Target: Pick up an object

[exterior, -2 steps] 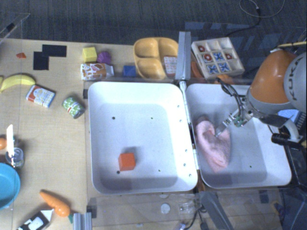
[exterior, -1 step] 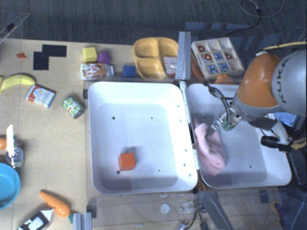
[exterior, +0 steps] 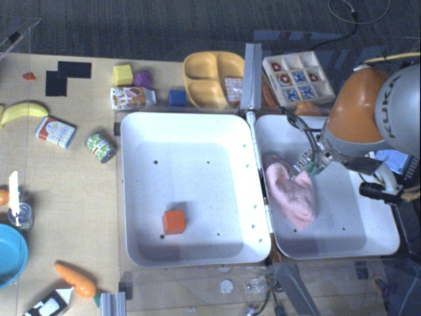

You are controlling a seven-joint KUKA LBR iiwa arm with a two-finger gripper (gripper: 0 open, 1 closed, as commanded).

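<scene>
Down in the right bin (exterior: 368, 239), the pincer (exterior: 309, 165) touches the far right edge of a pink cloth (exterior: 289, 195); whether it grips is impossible to tell. An orange block (exterior: 174, 221) lies in the left bin (exterior: 197, 137), near side.

A pale wooden worktop (exterior: 72, 196) is seen from above, lit evenly and without strong shadows. Beyond its far edge, dark grey ribbed flooring (exterior: 164, 18) is laid across the top of the view. A thin cable loop (exterior: 358, 8) is left lying on that floor at the upper right. Black shapes (exterior: 66, 76) are marked on the worktop's far left corner.
</scene>
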